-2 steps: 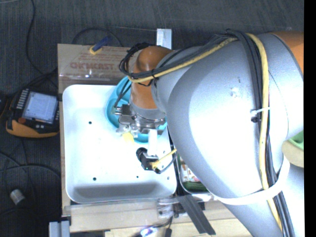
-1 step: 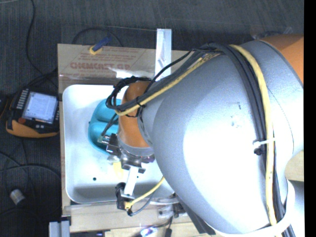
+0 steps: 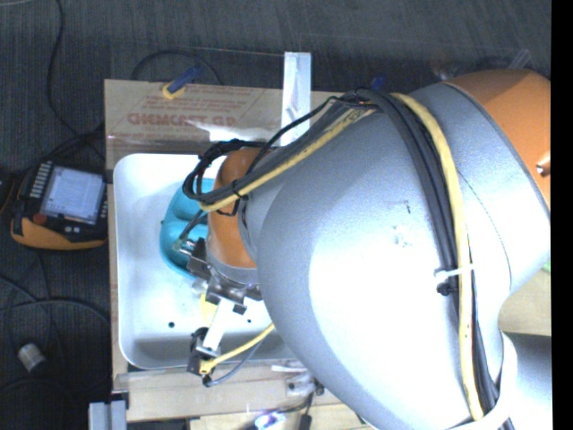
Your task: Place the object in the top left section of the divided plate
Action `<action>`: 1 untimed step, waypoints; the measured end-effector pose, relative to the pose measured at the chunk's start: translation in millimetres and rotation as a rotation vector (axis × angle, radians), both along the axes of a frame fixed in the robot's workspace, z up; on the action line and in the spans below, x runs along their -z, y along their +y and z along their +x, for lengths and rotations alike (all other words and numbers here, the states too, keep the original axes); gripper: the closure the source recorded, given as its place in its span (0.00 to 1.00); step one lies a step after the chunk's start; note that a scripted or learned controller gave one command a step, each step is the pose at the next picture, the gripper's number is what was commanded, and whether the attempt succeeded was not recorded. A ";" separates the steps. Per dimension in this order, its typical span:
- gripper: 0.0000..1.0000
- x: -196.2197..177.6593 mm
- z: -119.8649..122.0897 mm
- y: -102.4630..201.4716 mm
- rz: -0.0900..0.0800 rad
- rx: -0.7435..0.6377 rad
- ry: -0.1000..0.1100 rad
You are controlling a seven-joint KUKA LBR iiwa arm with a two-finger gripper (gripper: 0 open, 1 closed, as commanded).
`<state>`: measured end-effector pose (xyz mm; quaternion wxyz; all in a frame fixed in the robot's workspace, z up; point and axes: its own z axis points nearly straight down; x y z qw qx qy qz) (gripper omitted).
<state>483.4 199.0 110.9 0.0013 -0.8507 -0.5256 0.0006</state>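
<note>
Camera view: grey arm (image 3: pixel 394 240) reaching over left white bin (image 3: pixel 136 267); gripper (image 3: pixel 191 251) low beside teal object (image 3: pixel 176 224); opening and hold impossible to tell

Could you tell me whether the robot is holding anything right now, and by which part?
It cannot be told. The grey arm hangs over a turquoise rounded object in the white bin, hiding any contact with it.

Robotics lab: big grey arm (image 3: pixel 394 240) over white bin (image 3: pixel 134 240), teach pendant (image 3: pixel 58 204), loose cables (image 3: pixel 61 25) on carpet (image 3: pixel 54 97).
</note>
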 end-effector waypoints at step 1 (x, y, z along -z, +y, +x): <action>1.00 0.4 0.1 -9.8 0.008 -0.061 -0.003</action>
